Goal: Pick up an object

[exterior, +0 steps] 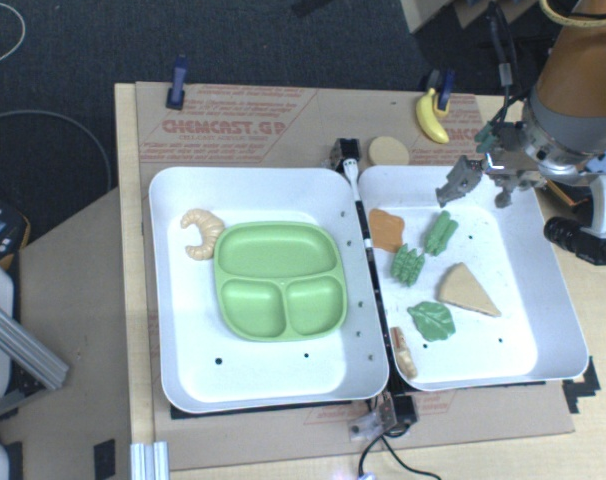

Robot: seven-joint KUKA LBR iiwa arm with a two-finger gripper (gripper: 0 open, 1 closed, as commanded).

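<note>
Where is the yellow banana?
The banana lies on the cardboard beyond the right bin, outside it near its far edge, right of a round tan disc and beside a blue clamp.

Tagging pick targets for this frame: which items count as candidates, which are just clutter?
Candidates, right bin:
orange square piece
two dark green bumpy pieces
tan wedge
green leaf piece

Clutter:
green divided plate
beige croissant
yellow banana
tan disc

overhead slant onto both bins (163,268)
</note>
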